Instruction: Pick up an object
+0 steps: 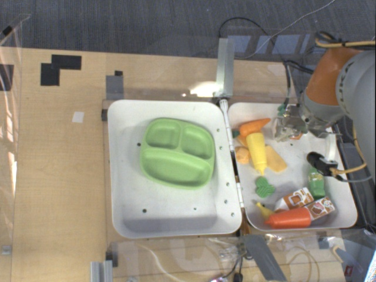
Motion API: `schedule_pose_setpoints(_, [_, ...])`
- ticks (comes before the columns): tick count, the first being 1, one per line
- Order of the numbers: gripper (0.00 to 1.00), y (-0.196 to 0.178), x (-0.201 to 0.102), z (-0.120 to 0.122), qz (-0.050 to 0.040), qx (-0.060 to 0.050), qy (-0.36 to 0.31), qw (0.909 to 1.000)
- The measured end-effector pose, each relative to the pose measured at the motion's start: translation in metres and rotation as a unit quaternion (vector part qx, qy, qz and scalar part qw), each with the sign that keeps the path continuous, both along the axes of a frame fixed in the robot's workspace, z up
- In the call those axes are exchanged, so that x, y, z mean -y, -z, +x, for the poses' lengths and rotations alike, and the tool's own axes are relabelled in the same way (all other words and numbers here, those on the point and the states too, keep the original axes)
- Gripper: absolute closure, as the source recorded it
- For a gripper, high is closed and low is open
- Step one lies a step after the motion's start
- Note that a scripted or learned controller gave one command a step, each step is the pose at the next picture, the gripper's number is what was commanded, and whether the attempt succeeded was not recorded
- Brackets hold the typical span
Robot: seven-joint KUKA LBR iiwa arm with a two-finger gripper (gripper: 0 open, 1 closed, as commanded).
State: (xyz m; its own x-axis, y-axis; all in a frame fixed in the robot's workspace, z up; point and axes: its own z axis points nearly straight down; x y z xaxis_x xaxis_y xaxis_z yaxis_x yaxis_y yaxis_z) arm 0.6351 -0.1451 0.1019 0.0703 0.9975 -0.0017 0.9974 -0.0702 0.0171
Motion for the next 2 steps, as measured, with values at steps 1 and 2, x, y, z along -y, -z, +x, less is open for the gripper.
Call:
schedule_pose_setpoints(1, [1.0, 0.01, 0.011, 0.02, 0.0138, -0.033, 0.04, 0.9986])
schedule_pose_setpoints(2, [1.0, 0.011, -0.012, 0.022, -0.0069, -0.032, 0.033, 0.9989])
